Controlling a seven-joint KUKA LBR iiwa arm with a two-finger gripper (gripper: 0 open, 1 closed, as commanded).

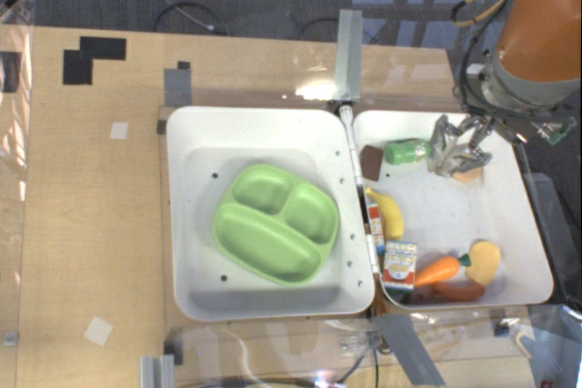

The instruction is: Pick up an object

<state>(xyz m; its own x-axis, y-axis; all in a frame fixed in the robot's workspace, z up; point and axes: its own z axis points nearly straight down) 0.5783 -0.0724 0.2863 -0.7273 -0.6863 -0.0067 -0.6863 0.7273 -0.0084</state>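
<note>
Pincer [459, 152] is down at the far end of the right bin [532, 223], its metal fingers low over a small peach-coloured piece [466, 175] that peeks out just under them. From my seat I cannot tell whether the fingers are spread or closed, nor whether anything sits between them.

Nothing is lifted yet, as far as I can see. Candidates for the pick all lie in that right bin: a green bottle-shaped toy [406, 151] just beside the pincer, a small brown block [371, 163] next to it against the divider, a banana [389, 213] nearer the middle, and at the near end a little carton [399, 264], a toy carrot [436, 270], a red piece [452, 291] under it and a yellow pepper-like toy [483, 261]. The left bin [182, 195] carries a green divided plate [276, 223].

My worries from here: the peach piece looks small and flat, so the fingers could close above it or squeeze it out sideways. The green toy is close enough that a descending finger might nudge it or trap its end, giving a lopsided hold that drops on lifting. The pincer also works near the bin's far wall, and a slight misjudgement there could scrape the rim instead of reaching the floor.
</note>
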